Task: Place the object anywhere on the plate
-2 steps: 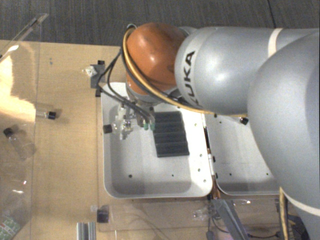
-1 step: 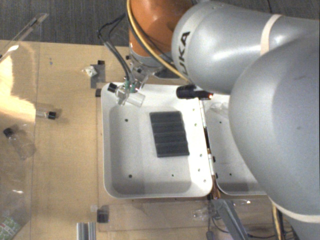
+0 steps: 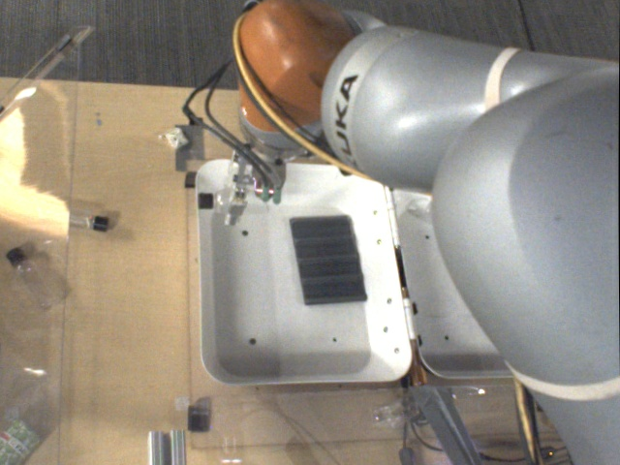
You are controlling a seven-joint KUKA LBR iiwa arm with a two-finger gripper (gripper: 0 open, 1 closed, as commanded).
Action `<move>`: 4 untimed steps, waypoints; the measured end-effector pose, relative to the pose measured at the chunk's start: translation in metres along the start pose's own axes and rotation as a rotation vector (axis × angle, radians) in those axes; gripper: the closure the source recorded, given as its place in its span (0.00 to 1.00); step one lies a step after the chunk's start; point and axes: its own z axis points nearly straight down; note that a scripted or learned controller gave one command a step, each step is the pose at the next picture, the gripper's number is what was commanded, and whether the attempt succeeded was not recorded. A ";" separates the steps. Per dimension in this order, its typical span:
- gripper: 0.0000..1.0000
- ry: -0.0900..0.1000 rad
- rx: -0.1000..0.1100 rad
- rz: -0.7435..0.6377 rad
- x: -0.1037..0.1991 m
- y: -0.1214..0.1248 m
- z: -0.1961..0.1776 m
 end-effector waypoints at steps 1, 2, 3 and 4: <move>1.00 -0.005 -0.002 -0.643 0.011 0.000 -0.032; 1.00 -0.003 -0.003 -1.046 -0.016 0.002 -0.001; 1.00 -0.005 -0.002 -1.505 -0.018 -0.013 -0.023; 1.00 -0.001 -0.003 -1.396 -0.017 -0.012 0.040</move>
